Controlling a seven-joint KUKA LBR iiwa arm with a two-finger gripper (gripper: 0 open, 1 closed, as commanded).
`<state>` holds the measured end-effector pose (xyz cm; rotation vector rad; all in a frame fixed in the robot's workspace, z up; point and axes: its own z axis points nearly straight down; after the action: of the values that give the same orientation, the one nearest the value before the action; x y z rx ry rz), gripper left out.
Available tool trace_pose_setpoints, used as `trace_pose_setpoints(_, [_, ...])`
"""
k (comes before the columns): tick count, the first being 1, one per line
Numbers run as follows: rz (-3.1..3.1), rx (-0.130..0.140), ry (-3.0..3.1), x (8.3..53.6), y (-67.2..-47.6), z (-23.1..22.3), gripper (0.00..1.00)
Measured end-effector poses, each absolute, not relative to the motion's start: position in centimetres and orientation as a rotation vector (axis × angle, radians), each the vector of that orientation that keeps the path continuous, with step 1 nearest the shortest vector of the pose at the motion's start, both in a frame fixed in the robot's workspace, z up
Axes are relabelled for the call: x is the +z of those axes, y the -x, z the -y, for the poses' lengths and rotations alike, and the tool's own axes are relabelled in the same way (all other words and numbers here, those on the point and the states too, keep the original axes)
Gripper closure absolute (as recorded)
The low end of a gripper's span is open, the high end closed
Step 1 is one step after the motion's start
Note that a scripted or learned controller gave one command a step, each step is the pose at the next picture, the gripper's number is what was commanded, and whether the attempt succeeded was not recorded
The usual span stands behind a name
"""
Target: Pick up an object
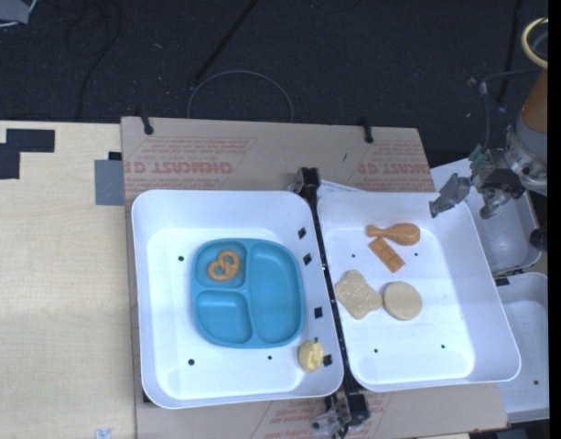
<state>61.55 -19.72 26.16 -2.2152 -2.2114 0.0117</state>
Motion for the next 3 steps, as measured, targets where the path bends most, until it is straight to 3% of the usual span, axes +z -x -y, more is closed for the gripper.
trace_pose_setpoints(1, [2.221,0.001,2.221,26.9,-61.8,19.7,0.0])
trace_pose_setpoints(3, [2.218,0.005,2.216,15.5,-61.3,18.7,0.0])
